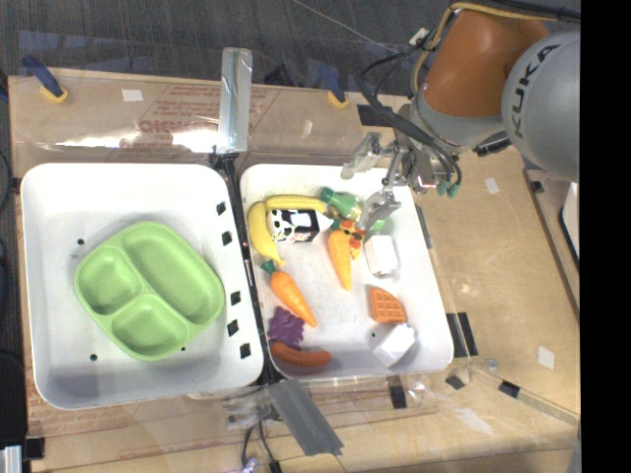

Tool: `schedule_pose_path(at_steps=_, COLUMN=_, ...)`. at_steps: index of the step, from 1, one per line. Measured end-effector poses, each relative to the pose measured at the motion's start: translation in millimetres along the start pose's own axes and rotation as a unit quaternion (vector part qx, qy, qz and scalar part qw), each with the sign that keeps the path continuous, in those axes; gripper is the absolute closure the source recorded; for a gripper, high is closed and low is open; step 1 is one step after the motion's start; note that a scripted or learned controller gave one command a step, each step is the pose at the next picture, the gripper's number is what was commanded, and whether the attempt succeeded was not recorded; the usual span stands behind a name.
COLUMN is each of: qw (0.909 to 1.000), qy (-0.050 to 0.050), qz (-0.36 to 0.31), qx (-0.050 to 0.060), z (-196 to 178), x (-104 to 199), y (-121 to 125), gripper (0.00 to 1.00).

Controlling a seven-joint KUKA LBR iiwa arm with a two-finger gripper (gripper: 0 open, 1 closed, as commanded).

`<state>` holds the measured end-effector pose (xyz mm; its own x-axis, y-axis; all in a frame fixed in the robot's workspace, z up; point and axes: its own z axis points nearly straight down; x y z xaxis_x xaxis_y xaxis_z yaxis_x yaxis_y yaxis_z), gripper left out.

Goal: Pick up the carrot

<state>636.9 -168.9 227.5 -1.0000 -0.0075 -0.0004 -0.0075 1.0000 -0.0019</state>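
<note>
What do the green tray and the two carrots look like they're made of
Green tray: likely molded plastic, smooth and matte, one even color with rounded compartments. Both carrots: apparently toy plastic, uniform orange with soft sheen; rubber can't be ruled out.

Beside the yellow banana (262,227) lie two orange carrots (293,298), a black-and-white block (293,226), purple grapes (287,324); left of it, a green tray (148,289).

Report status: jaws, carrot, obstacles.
Gripper over right bin, far edge. Two carrots lie free. Banana, waffle nearby.
</note>
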Motion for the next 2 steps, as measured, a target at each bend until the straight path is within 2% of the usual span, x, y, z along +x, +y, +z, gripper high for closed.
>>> schedule_pose_path(at_steps=1, qw=0.9979, qy=-0.012, qz=0.064, qx=0.001, z=111, x=26, y=21, gripper=0.00)
schedule_pose_path(at_steps=2, qw=0.9954, qy=-0.023, qz=0.093, qx=0.001, z=116, x=61, y=-12, gripper=0.00)
